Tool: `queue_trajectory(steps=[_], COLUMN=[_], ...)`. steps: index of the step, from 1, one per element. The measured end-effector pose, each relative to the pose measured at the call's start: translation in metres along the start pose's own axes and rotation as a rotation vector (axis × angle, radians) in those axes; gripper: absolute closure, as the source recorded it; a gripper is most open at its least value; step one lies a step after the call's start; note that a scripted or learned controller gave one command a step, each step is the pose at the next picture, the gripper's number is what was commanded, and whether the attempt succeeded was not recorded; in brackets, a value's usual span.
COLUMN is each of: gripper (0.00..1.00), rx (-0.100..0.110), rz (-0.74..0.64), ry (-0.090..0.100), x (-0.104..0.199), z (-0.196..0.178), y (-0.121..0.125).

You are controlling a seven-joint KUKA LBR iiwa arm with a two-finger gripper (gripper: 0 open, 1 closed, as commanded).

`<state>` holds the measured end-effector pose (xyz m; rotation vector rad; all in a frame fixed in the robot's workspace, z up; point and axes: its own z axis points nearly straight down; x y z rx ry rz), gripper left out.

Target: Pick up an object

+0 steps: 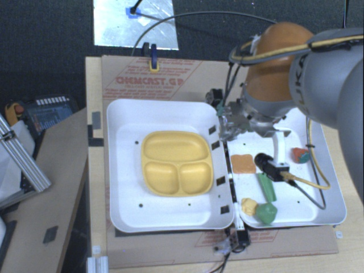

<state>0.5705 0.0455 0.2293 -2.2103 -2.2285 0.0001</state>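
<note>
A flat orange square (243, 164) lies in the right bin (333, 201), close to the wall it shares with the left bin (122, 169), and I'd guess it is the likeliest pick. The tool (229, 127) hangs just beyond it over that divide, tucked under the wrist, so I can't tell whether it is open or closed. To do this well, it should come straight down clear of the wall and take the square by its edges. Nearer me sit a green stick (266, 187), a yellow lump (248, 205) and a green blob (266, 212). An orange-and-teal piece (300, 154) lies apart to the right. The left bin carries a yellow tray (175, 162).
</note>
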Motion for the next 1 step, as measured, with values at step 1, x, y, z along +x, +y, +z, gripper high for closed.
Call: queue_trajectory(steps=[1], gripper=[1.0], rx=[0.0], rz=[-0.001], ry=[0.0], x=[0.0481], z=[0.0125], y=[-0.0255])
